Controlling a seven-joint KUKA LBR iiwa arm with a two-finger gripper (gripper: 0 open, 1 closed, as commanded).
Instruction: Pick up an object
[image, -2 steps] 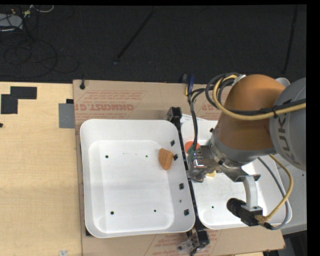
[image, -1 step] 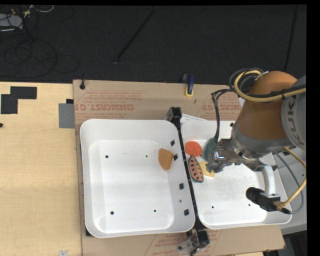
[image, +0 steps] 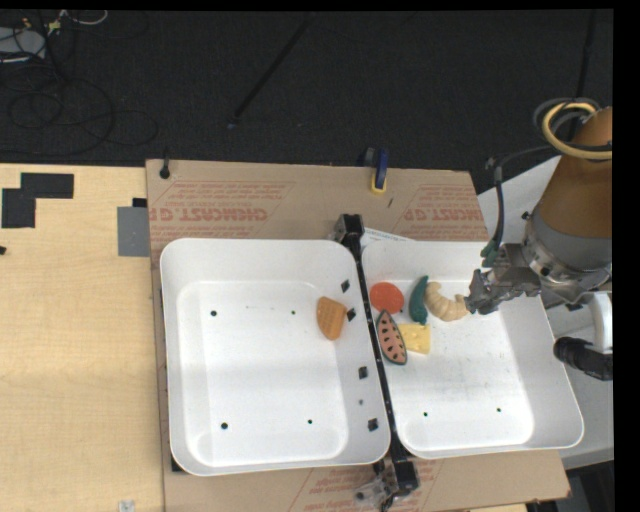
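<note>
In the right-hand shallow white plastic bin (image: 520, 420), near its upper left corner, lies a small cluster of toy foods. A round red-orange piece (image: 387, 296) sits closest to the black divider strip (image: 368, 340) between the bins. Just right of it stands a dark green curved sliver (image: 419, 299), and right again a pale cream croissant-shaped piece (image: 444, 303). Below these, a watermelon-slice piece with red face and dark seeds (image: 392, 339) leans along the divider, touching a pale yellow block (image: 416, 340).

The grey arm's two-finger gripper (image: 482, 297) hangs low at the croissant's right end, close to or touching it. Whether the fingers are spread or closed, cannot tell; dark hardware blurs together there.

The left-hand white bin (image: 200, 400) carries one orange wedge-shaped piece (image: 331, 318) near its right wall. Both bins rest on a brown cardboard sheet (image: 260, 205).
</note>
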